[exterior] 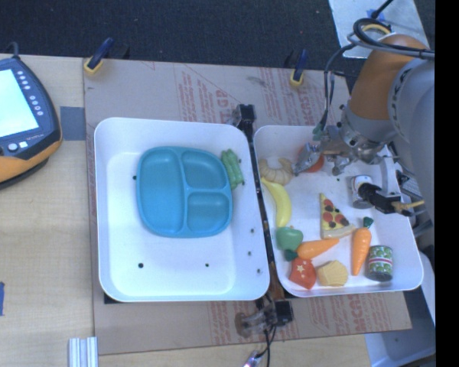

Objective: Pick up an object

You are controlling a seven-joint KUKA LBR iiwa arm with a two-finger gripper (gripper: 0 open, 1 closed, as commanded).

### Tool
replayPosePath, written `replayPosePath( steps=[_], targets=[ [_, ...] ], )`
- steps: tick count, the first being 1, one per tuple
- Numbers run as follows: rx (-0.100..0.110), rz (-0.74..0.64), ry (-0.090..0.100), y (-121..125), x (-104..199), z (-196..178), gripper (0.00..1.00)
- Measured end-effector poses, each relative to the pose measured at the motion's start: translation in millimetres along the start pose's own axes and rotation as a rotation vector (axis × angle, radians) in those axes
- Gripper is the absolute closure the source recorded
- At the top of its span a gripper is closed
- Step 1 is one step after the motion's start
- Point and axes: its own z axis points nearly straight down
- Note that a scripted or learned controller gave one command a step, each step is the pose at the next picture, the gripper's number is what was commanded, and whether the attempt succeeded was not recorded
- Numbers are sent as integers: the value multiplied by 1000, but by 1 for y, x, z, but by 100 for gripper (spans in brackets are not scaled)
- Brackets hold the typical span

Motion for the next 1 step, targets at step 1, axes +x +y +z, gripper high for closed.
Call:
replayPosePath(
  steps=[1],
  targets=[
    [3,-2,0,0,0,-10,100]
  ],
)
